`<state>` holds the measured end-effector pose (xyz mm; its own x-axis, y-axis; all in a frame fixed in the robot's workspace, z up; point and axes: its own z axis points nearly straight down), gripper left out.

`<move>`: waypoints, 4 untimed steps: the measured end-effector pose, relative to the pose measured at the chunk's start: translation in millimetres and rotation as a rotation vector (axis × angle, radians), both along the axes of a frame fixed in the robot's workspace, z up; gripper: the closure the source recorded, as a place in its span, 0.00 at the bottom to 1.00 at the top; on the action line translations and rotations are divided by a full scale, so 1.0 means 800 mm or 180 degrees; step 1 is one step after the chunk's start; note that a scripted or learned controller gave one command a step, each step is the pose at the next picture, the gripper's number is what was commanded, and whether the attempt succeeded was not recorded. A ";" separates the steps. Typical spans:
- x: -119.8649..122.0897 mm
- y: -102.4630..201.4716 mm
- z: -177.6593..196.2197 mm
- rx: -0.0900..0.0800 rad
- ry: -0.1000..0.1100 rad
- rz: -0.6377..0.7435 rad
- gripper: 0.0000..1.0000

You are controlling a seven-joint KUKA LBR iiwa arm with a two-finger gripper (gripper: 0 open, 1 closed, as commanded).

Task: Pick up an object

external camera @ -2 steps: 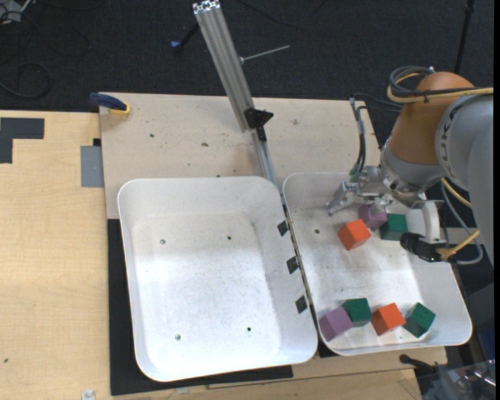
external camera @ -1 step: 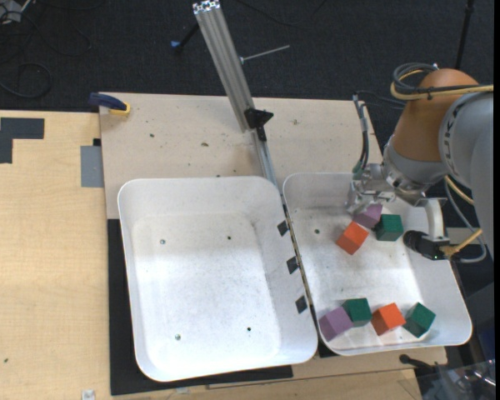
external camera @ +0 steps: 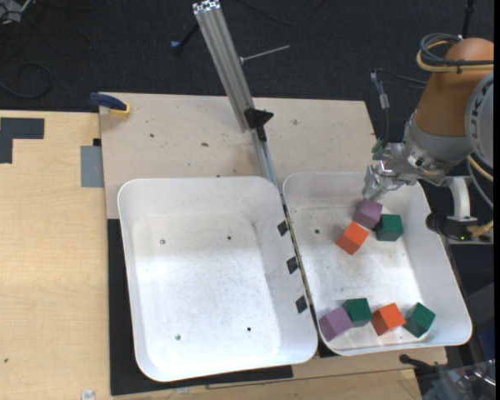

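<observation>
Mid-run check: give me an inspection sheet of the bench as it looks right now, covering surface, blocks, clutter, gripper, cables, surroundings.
Surface: two shallow white bins; left bin, right bin.
Job's things: upper cluster in the right bin of purple cube, orange cube, dark green cube; near its front edge, purple block, green block, orange block, green corner block.
Clutter: blue-and-yellow clamp on the board.
Gripper: gripper just above the purple cube.
Cables: loops over the arm's orange band.
Surroundings: slanted aluminium rail.

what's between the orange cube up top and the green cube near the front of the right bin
In the camera view, only bare white bin floor lies between the upper orange cube and the front green cube; no block sits in that stretch.
</observation>
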<state>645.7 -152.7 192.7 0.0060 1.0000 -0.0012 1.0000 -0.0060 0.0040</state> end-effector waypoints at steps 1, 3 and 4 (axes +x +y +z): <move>0.001 -0.002 0.062 0.0000 -0.0001 0.0022 1.00; 0.013 0.120 0.040 0.0009 0.0024 0.0029 1.00; 0.026 0.178 0.044 0.0010 0.0015 0.0034 1.00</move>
<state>666.5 -10.0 227.8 -0.0047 1.0000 0.0020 1.0000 0.0047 -0.0009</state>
